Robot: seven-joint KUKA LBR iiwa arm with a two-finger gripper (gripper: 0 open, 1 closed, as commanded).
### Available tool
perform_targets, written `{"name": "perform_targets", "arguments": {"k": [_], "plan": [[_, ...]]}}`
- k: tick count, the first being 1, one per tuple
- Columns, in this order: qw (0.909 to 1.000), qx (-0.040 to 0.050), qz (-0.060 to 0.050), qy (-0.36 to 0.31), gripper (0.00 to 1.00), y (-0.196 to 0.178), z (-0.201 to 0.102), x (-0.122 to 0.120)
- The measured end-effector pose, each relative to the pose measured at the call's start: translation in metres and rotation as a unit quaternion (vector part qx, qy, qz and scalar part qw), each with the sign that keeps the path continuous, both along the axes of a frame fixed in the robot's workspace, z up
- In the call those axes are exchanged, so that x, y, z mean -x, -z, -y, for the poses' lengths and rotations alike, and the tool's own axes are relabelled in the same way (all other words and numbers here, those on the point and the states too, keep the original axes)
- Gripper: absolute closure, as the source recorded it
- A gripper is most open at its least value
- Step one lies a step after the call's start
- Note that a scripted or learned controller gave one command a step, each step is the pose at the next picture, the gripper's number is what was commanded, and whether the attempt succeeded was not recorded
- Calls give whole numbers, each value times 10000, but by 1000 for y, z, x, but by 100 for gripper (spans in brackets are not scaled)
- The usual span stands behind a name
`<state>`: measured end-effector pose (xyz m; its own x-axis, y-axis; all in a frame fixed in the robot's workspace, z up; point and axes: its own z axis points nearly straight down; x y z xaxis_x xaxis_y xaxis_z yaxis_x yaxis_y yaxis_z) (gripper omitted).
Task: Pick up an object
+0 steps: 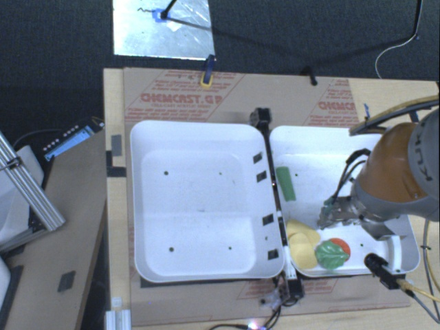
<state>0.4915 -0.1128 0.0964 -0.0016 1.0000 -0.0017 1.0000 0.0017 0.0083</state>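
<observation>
Lining up the gripper [328, 215] over the cluster in the right bin [309, 146]

We see it low inside that bin, just above and to the right of the objects in the near corner, but we cannot tell its state from this slanted view, and nothing shows as held. Closest below it lies the green crumpled object [331, 254], touching an orange piece [343, 247] at its right; the pale yellow object [302, 239] sits just beside them against the divider wall. A flat green strip [285, 183] lies farther up along the same wall. To do this well, we would pick the green crumpled object, centre over it so the orange piece stays outside the grasp, and descend straight, keeping clear of the bin's near rim. The left bin [148, 184] plays no part yet
</observation>
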Motion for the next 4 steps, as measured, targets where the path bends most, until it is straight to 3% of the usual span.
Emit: {"name": "perform_targets", "arguments": {"k": [1,2,3,4], "plan": [[10000,-17,59,-57,100,-204,-75,-6],[10000,-15,39,-35,100,-320,-95,4],[10000,-11,-20,-23,100,-333,-119,3],[10000,-4,-16,-6,100,-322,-120,-66]]}}
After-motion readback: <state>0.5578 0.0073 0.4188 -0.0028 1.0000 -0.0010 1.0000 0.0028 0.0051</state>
